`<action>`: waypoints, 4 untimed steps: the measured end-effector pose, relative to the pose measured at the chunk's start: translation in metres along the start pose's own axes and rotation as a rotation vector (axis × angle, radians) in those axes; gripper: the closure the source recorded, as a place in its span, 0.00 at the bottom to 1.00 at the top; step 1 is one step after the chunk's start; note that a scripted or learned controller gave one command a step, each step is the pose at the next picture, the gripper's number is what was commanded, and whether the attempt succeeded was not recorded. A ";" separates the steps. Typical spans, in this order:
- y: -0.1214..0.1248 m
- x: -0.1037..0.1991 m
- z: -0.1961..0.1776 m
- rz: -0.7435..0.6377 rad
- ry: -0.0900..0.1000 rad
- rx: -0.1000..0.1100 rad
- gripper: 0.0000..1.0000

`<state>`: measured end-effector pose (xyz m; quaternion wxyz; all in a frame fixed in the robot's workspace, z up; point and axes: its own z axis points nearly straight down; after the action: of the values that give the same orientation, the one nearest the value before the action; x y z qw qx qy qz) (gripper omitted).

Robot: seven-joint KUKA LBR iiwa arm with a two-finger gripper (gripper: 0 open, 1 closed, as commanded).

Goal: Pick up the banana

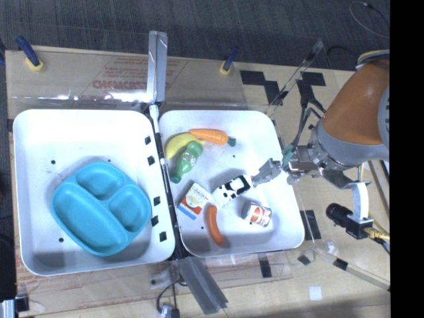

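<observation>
The yellow banana [172, 144] lies at the upper left of the right bin [278, 138], partly under a green bottle [185, 160] and next to an orange carrot [211, 136]. My gripper [264, 173] hangs over the right side of that bin, well to the right of the banana, just beside a black-and-white cow toy [232, 188]. Nothing shows between its fingers.
The right bin also holds a small carton [193, 200], a sausage [213, 224] and a red can [257, 214]. A blue divided plate [99, 207] sits in the left bin [26, 177]. A metal divider strip [157, 65] stands between the bins at the back.
</observation>
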<state>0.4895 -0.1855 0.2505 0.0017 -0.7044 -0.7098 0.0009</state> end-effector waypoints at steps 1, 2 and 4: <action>0.045 0.063 0.052 0.071 0.000 0.002 0.00; 0.110 0.093 0.152 -0.376 -0.002 -0.012 0.00; 0.147 0.031 0.158 -0.292 -0.001 -0.001 0.00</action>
<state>0.6359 -0.1527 0.0922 0.0014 -0.5937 -0.8047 0.0008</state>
